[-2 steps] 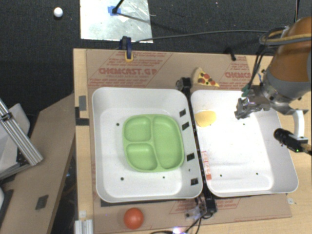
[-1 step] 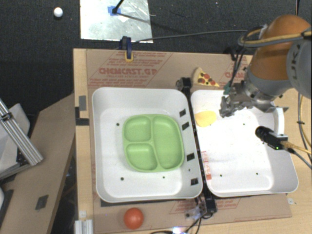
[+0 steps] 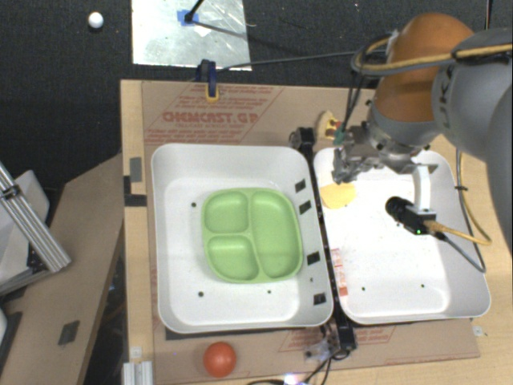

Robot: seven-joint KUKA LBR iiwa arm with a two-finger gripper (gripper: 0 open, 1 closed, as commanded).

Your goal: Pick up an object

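- Over the right bin (image 3: 449, 295), I have the pincer (image 3: 346, 167) low at the far left corner, just above the yellow piece (image 3: 338, 195).
- I cannot tell how the pincer stands; the wrist hides it.
- My worry: the yellow piece looks flat and lies near the bin wall, so a grasp may skid off or clip the rim.
- The green tray (image 3: 250, 235) sits in the left bin (image 3: 172, 295); an orange ball (image 3: 220, 358) rests on the worktop (image 3: 160, 111).
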